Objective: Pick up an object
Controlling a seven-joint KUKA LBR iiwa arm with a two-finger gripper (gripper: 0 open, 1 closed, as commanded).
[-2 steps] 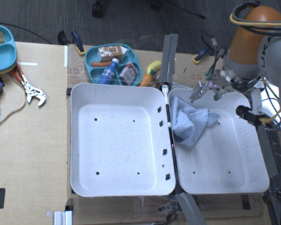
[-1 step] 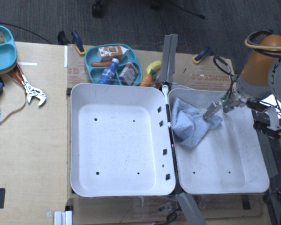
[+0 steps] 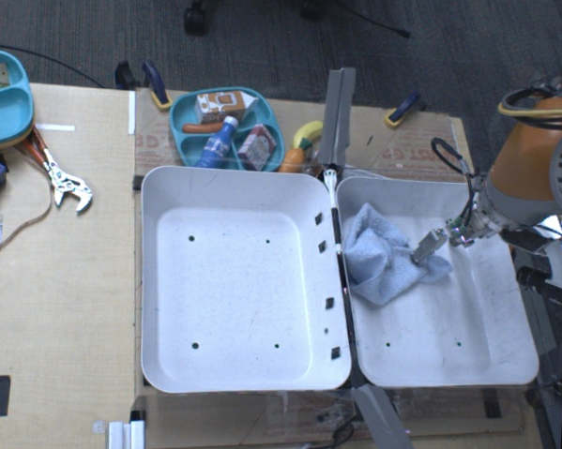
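You see the arm (image 3: 534, 152) reaching in from three o'clock, its orange band high at the right edge, and the gripper (image 3: 428, 245) angled down and leftward into the right bin (image 3: 499, 362). The jaws' tip sits at the right-hand edge of the crumpled light-blue cloth (image 3: 383, 257), touching or just above its folds; you cannot tell how far the jaws are parted, nor whether any fabric is caught between them.

The cloth lies bunched in the upper-left part of the right bin, close against the wall shared with the left bin (image 3: 165, 288). Both bins sit side by side on the worktop (image 3: 61, 292).

Beyond the bins, toward twelve o'clock, a teal tray (image 3: 183, 129) holds a blue bottle (image 3: 216, 142), a small box (image 3: 222, 103) and other small items too small to name; a yellow banana-like piece (image 3: 307, 134) lies just beside it at its three o'clock. Far out at nine to ten o'clock on the worktop you find an adjustable wrench (image 3: 65, 184), and above it a second teal tray (image 3: 10, 111) cut off by the frame's edge.
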